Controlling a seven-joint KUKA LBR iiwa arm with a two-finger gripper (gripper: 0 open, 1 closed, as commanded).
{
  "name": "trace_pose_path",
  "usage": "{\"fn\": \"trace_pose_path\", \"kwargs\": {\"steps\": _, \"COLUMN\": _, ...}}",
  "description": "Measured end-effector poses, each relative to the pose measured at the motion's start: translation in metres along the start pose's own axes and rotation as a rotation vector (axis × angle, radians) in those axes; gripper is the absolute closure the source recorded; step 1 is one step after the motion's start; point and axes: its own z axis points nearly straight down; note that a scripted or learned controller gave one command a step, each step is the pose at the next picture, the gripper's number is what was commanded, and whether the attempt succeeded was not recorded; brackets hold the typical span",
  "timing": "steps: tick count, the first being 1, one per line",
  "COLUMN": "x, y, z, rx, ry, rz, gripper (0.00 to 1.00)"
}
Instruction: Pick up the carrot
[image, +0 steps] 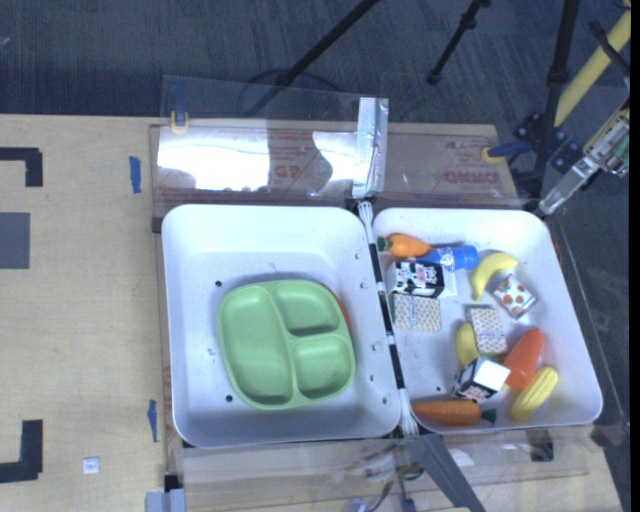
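Carrot (447, 411): you'll find it lying at the near edge of the right bin (575, 330), by the near-left corner.
Gripper (612, 152): beyond the far-right corner; jaw state you cannot tell.
Progress: nothing lifted; approach, grasp, lift remain.

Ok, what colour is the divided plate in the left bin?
Light green; the divided plate shows plainly in the camera view, lying in the white left bin.

Left bin (190, 300): a green divided tray (287, 343), lying near the front edge.
Right bin (570, 300): two carrots — one (408, 246) at the back-left corner, one (447, 411) along the front edge.
Between them: banana (493, 272), small cartons, yellow and orange toys — crowded together.
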Motion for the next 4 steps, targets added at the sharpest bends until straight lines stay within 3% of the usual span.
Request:
{"fn": "trace_pose_path", "kwargs": {"steps": 1, "x": -0.001, "y": 0.001, "z": -0.012, "rx": -0.005, "ry": -0.008, "rz": -0.001, "gripper": 1.0}}
{"fn": "trace_pose_path", "kwargs": {"steps": 2, "x": 0.014, "y": -0.007, "z": 0.006, "rx": 0.005, "ry": 0.006, "rz": 0.184, "gripper": 1.0}}
{"fn": "trace_pose_path", "kwargs": {"steps": 3, "x": -0.021, "y": 0.001, "z": -0.078, "rx": 0.0, "ry": 0.0, "rz": -0.022, "gripper": 1.0}}
{"fn": "trace_pose_path", "kwargs": {"steps": 4, "x": -0.022, "y": 0.003, "z": -0.09, "rx": -0.004, "ry": -0.009, "rz": -0.024, "gripper": 1.0}}
